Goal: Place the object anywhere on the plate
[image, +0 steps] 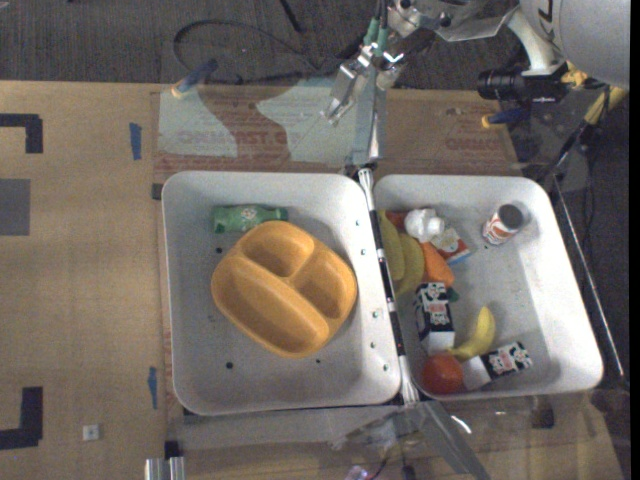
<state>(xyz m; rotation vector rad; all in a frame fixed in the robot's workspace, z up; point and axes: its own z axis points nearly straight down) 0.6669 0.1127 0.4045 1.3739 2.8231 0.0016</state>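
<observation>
Spanning the worktop (80, 298) is tan board with black corner marks and blue tape bits; dark carpet and cables lie beyond. Two white bins sit side by side. The left bin (185, 368) holds an orange plate (284, 287) with a green packet (249, 216) just behind it. The right bin (560, 318) holds bananas, milk cartons, a can (504, 223) and a tomato. The tool (352, 80) hangs above the bins' far edge, fingers apart, gripping nothing.
</observation>
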